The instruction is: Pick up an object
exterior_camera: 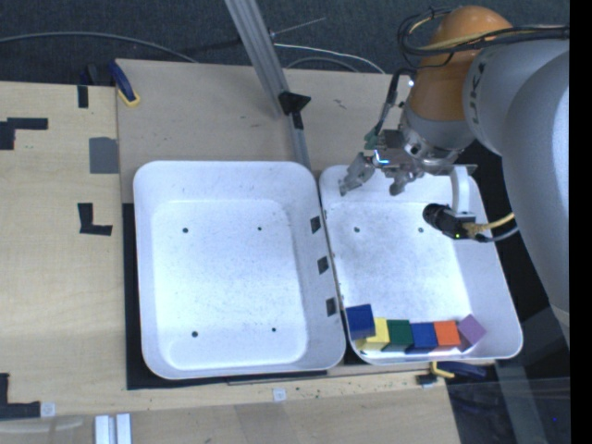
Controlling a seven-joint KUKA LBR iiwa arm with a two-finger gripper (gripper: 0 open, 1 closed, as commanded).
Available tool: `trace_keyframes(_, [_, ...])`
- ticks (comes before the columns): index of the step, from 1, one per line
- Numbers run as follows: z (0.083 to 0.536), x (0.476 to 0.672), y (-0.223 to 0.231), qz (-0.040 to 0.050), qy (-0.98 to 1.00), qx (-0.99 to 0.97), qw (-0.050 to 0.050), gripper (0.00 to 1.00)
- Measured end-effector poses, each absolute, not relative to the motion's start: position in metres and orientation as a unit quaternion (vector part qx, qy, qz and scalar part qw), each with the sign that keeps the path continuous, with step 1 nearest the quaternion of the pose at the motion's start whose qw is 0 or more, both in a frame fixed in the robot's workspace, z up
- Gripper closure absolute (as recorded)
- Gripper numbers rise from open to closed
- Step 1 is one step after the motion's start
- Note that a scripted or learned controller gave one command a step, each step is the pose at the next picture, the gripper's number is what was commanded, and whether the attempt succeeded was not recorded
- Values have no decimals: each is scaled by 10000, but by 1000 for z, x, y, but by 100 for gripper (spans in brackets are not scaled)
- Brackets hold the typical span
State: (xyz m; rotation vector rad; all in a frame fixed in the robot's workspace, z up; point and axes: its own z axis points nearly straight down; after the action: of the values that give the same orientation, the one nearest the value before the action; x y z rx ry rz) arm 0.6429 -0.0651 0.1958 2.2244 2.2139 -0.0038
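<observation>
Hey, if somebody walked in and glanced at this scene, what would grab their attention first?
Probably the big grey arm with the orange band reaching in from the right, its two-finger gripper hovering with fingers apart over the far edge of the right white bin. Next, the row of small coloured blocks (blue, yellow, green, blue, orange, purple) lined up along that bin's near wall.

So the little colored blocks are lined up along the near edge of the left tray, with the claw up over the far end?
Not quite: the camera view shows the blocks lined up along the near edge of the right tray, not the left one. The claw is indeed over that tray's far end.
</observation>
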Motion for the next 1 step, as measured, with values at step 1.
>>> trace_keyframes(1, [192,656,-1,2,7095,7047,-9,0])
